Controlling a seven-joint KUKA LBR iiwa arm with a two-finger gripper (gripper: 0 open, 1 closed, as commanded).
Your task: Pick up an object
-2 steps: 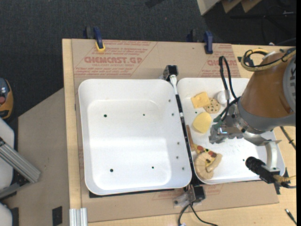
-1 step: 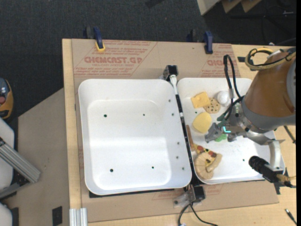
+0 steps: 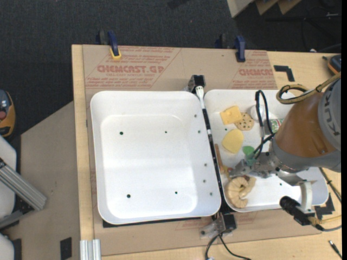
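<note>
Pastry (image 3: 241,189), pale and knobbly, lies just below the gripper (image 3: 245,167) in the right bin (image 3: 320,199); probably light, soft, crumbly, best pinched across its middle. Finger spread: cannot tell. Bin wall sits close left; yellow pieces (image 3: 233,141) crowd above; open floor lies right.

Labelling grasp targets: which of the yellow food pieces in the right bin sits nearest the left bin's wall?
The rounded yellow piece, below the cookie; the squarer yellow wedge lies farther up, toward the bin's back.

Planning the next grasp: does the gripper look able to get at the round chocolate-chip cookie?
Probably yes. The round chocolate-chip cookie lies uncovered in the right white bin, between two yellow pieces, close beyond the gripper.
</note>
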